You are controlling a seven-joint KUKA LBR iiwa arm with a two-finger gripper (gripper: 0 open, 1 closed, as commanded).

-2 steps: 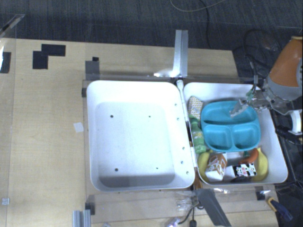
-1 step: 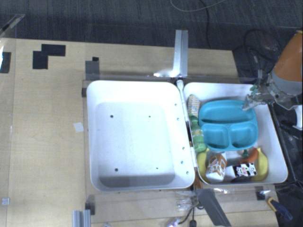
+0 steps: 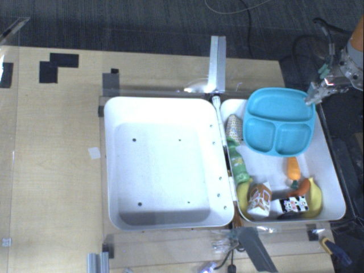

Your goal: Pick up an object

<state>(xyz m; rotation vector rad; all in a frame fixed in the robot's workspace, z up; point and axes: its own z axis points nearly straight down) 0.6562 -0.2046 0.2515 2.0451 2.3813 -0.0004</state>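
Jaws: state cannot be told; the gripper (image 3: 316,95) is small and blurred at the right edge of the view, its tip over the upper right rim of the blue tray (image 3: 278,121). Whether the tip touches the rim cannot be made out. Nothing visibly held between the jaws.

Arm (image 3: 352,61): grey, with a bit of orange at the very edge, entering from the right above the right bin (image 3: 333,175).

Right bin contents:
- blue tray, three compartments, filling the upper half, tilted slightly, one large compartment toward the back and two smaller ones toward the front.
- pale patterned packet (image 3: 234,128) just left of the tray, against the bin's left wall.
- green packet (image 3: 238,166) below it, along the same wall.
- small orange piece (image 3: 293,168) just in front of the tray.
- banana (image 3: 314,198) curving along the front right, a second yellow end near the front left corner.
- white cup with a brown house pattern (image 3: 260,200) at the front.
- dark black-and-white item (image 3: 293,205) beside the cup, touching the banana.

Left bin (image 3: 165,164): white, sitting on the light wood surface (image 3: 51,169), its right wall touching the right bin.
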